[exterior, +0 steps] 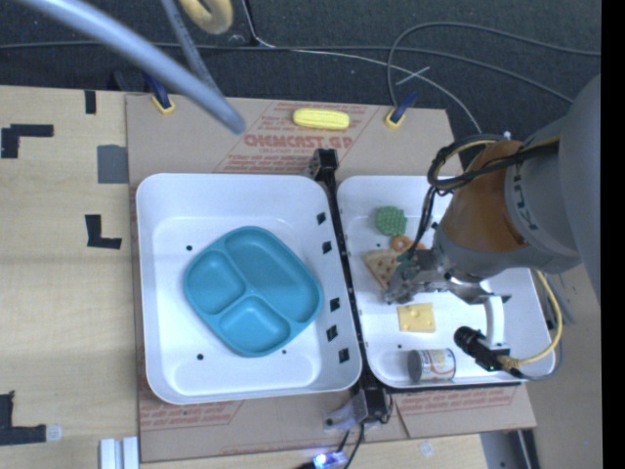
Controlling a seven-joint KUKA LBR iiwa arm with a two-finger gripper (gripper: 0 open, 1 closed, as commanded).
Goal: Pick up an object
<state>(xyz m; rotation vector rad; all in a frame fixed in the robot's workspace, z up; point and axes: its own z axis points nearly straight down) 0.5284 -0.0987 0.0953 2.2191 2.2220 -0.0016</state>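
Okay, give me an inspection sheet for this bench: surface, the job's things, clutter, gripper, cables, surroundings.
Surface: cardboard sheet on a wooden bench, bearing two white bins, left bin and right bin.
Job's things: right bin holds a green piece, a brown piece, a yellow cheese slice and a small can lying on its side.
Clutter: blue divided plate in the left bin; yellow corn cob on the cardboard behind the bins.
Gripper: gripper low in the right bin by the brown piece; a grasp cannot be told.
Cables: thin cables across the dark floor behind; yellow cable by the wrist.
Surroundings: black tape marks on the bench.
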